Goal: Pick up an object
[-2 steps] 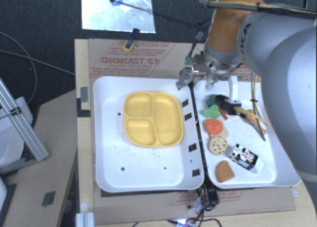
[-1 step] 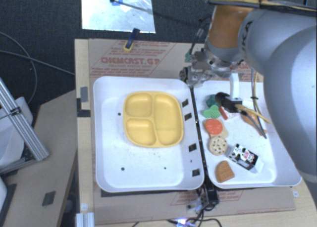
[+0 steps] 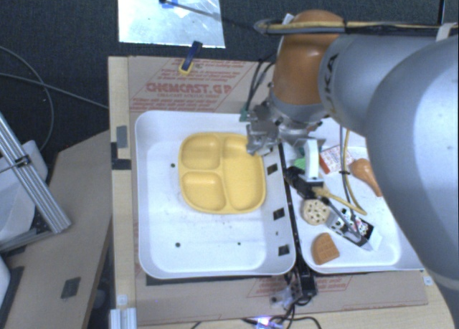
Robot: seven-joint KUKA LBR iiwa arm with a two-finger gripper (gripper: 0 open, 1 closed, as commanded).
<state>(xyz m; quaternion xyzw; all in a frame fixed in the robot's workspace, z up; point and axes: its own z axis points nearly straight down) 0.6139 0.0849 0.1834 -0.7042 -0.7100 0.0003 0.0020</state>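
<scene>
Arm (image 3: 401, 120) hangs over the right bin (image 3: 387, 252), claw (image 3: 262, 141) low at the yellow plate's (image 3: 219, 173) top-right edge in the left bin (image 3: 154, 249), can't tell its state; looks like approach step, next needs descent onto the rim, then close.

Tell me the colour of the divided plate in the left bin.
Pale yellow. The plate shows plainly in the camera view, lying flat in the white bin.
</scene>
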